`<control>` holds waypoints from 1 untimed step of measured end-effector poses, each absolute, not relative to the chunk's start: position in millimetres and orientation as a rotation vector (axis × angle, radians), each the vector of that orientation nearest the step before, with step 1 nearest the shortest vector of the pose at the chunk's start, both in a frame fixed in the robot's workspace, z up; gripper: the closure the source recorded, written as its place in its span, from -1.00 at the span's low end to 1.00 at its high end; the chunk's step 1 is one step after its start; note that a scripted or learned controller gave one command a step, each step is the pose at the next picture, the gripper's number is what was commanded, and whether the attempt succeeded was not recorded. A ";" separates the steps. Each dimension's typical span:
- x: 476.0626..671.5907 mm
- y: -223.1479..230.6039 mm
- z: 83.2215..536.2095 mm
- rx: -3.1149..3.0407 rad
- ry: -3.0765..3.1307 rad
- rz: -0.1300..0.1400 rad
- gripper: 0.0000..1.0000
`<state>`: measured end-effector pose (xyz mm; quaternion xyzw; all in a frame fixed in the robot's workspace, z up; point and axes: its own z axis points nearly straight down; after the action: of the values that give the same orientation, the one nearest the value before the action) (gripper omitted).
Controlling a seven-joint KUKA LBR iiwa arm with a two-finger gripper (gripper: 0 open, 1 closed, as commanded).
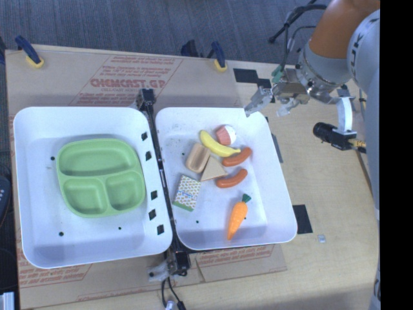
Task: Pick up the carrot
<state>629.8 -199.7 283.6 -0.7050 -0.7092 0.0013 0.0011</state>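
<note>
The carrot [237, 217] lay alone near the front edge of the right bin [276, 173], tip toward the front wall, well apart from the gripper [266, 102], which hovered above that bin's far right corner; I could not tell its state. The risk was a descent that clipped the wall or rolled the tapered carrot away. Counted largest first: two white bins, one green divided plate [100, 175], two sausages [231, 178], one banana [216, 144], one carrot.
</note>
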 end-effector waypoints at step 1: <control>587.5 -202.6 96.6 -2.035 -2.402 -0.005 -1.00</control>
<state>587.5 -202.6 96.6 -0.6464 -0.7630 -0.0017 -0.0033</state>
